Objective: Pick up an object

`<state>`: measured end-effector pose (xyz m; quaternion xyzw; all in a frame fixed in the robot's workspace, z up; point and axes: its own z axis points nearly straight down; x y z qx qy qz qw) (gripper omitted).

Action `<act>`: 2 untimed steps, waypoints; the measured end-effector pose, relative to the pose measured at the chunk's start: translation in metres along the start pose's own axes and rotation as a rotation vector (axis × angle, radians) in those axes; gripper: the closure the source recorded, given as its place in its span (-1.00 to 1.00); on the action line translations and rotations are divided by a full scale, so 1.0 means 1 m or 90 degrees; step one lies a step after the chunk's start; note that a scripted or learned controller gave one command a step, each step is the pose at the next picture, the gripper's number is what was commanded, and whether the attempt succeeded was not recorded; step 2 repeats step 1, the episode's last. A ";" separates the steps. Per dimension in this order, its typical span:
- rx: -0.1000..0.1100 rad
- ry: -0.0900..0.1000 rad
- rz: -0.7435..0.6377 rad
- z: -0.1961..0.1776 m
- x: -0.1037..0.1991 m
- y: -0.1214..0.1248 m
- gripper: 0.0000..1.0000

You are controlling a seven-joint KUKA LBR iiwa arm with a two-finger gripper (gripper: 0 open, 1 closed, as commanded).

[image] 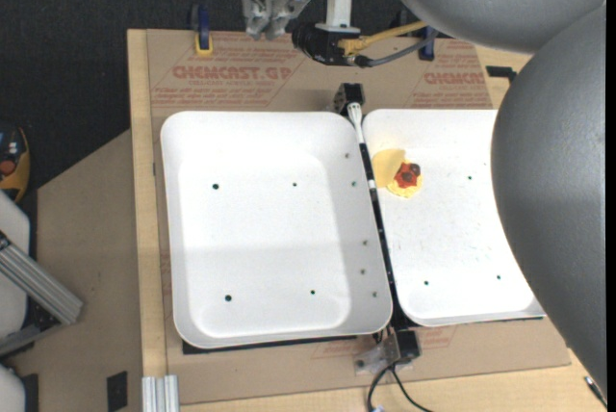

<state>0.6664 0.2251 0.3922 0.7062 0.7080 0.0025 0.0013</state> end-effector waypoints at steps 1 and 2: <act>0.000 0.000 0.000 -0.031 0.000 0.000 1.00; 0.000 0.000 0.000 -0.031 0.000 0.000 1.00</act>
